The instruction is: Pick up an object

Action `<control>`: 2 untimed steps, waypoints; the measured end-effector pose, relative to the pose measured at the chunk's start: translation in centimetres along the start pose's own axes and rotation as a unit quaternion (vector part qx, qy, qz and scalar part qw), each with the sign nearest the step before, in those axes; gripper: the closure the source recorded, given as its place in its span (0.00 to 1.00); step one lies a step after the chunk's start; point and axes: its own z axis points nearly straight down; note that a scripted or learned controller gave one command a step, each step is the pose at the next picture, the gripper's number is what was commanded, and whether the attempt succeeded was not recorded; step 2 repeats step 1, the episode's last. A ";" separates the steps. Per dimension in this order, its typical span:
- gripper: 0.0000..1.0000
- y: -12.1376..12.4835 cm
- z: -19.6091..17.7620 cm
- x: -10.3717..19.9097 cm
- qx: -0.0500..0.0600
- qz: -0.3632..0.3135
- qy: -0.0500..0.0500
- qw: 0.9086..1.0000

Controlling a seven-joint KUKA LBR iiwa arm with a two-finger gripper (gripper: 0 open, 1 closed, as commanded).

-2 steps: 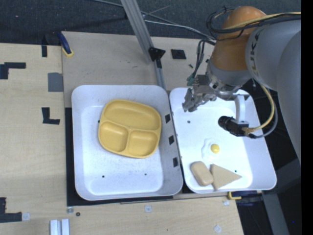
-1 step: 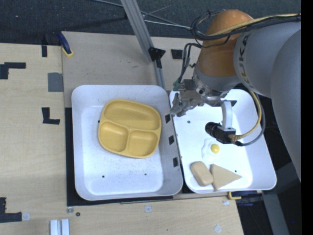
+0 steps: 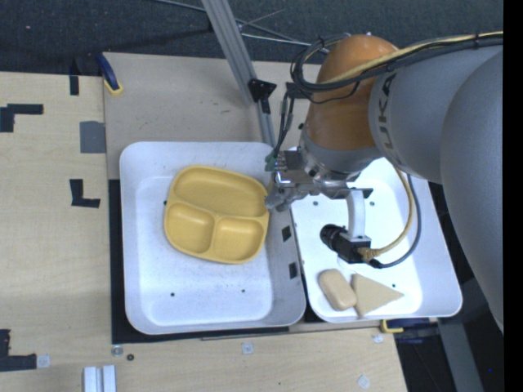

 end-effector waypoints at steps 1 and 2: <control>1.00 -2.3 1.3 4.5 0.000 0.000 0.000 1.000; 1.00 -2.3 1.3 4.5 0.000 0.000 0.000 1.000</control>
